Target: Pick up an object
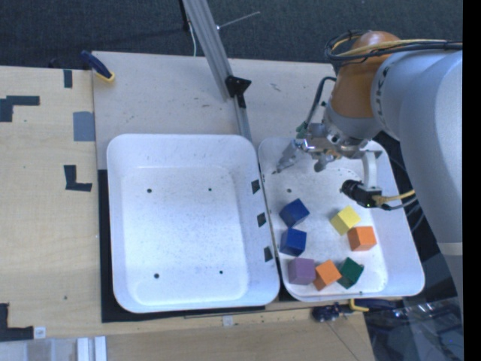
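Observation:
The right bin (322, 190) holds several small cubes. Two blue cubes (294, 211) (294, 241) lie near its left wall. A yellow cube (346, 219) touches an orange cube (362, 237) at the right. Along the front lie a purple cube (302, 270), a second orange cube (327, 274) and a green cube (350, 271). My gripper (302, 162) hovers over the bin's far end, well behind the cubes. It is open, its fingers (285, 159) spread with nothing between them.
The left bin (188, 224) stands beside the right one, their walls touching. A slanted metal bar (214, 43) runs down to the bins' far junction. A black cable plug (359, 192) hangs just right of the gripper. A blue-yellow tool (98, 65) lies far left.

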### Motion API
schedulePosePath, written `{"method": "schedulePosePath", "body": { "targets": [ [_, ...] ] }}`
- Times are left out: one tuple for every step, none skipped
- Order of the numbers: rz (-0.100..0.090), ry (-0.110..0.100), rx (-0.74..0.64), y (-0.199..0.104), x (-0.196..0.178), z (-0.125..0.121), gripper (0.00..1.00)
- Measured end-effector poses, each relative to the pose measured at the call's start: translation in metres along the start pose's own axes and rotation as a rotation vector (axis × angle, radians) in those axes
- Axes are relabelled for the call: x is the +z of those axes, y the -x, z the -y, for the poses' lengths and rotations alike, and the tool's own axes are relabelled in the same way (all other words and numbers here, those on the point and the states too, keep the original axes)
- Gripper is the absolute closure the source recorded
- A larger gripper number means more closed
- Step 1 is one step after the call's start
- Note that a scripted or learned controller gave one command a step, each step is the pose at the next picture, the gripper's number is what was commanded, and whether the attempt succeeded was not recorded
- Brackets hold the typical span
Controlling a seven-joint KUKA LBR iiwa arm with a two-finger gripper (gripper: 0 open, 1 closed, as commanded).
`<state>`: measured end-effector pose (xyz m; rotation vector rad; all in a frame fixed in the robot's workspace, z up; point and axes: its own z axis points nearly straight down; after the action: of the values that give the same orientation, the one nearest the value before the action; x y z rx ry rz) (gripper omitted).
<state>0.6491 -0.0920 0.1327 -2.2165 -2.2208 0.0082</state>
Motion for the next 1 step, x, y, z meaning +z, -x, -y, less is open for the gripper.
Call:
{"method": "schedulePosePath", "body": {
  "targets": [
    [0.0,-0.001,0.0,-0.0009,0.0441,0.0015,0.0]
  ]
}}
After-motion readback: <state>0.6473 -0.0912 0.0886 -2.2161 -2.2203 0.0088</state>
